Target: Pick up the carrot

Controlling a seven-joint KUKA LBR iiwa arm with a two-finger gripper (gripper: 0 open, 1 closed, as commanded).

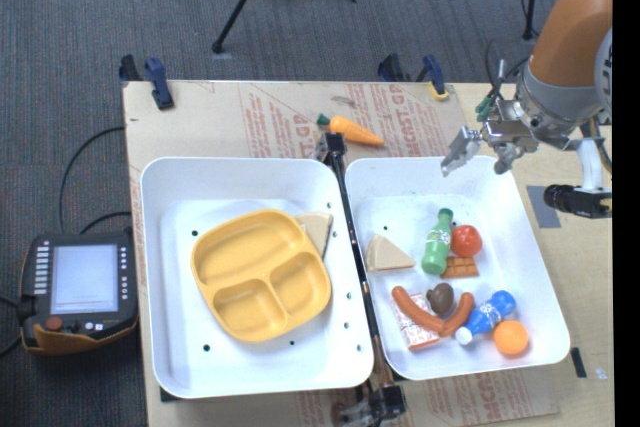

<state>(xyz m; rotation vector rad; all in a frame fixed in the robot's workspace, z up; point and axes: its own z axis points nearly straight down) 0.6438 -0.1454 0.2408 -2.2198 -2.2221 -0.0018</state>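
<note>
- We see the carrot [356, 131] lying on the bare bench board, outside both bins, just behind the gap where they meet.
- The gripper [482, 155] hangs over the back rim of the right bin [545, 265], well apart from the carrot; we note its fingers spread, with nothing between them.
- In the right bin: a green bottle [437, 242], a red tomato [466, 240], a sausage [432, 312], an orange ball [511, 338].
- The left bin [165, 265] carries a yellow divided plate [262, 273].
</note>
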